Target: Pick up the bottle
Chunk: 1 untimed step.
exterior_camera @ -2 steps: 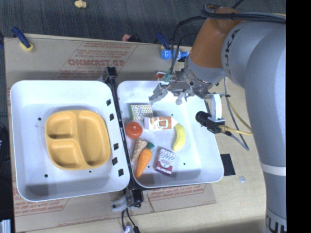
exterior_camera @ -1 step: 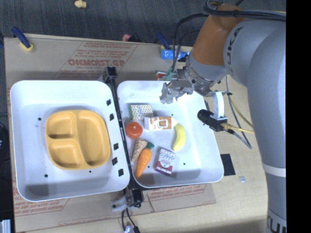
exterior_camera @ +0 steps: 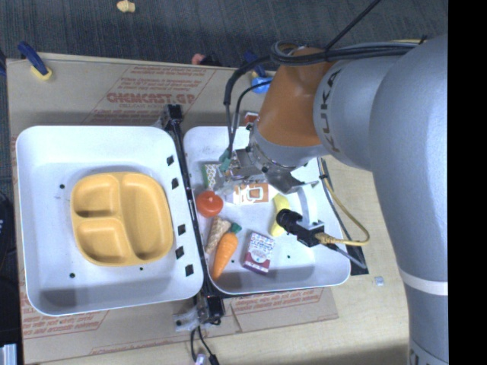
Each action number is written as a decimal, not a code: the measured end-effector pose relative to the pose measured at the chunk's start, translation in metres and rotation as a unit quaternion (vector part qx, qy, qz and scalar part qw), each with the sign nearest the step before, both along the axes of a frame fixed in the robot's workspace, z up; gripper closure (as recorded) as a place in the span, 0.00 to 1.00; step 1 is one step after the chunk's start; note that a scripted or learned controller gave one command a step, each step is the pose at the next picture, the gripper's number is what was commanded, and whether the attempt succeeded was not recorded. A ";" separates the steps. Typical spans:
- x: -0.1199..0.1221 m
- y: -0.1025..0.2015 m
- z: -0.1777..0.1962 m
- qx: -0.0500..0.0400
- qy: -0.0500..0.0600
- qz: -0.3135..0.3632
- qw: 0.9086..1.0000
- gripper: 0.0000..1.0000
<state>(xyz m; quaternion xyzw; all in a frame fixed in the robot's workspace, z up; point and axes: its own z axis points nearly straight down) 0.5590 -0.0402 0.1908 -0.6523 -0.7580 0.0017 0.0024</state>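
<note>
The right bin (exterior_camera: 327, 272) holds several small items. A yellow rounded item (exterior_camera: 281, 204), possibly the bottle, lies near the bin's middle, partly hidden by the robot's parts. My gripper (exterior_camera: 237, 175) hangs low over the bin's upper middle, under the orange-banded wrist (exterior_camera: 293, 109), just left of the yellow item. An orange-and-white box (exterior_camera: 252, 195) and a green-and-white packet (exterior_camera: 211, 175) lie right beside the gripper. The wrist hides what is directly under it.
A red tomato (exterior_camera: 209, 202), a beige piece (exterior_camera: 218, 229), a carrot (exterior_camera: 223, 255) and a maroon packet (exterior_camera: 259, 252) lie in the right bin's lower left. The left bin (exterior_camera: 38, 280) holds a yellow divided plate (exterior_camera: 120, 217).
</note>
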 end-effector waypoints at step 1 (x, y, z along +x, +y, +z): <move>-0.075 0.042 0.000 0.000 0.000 0.029 1.000 1.00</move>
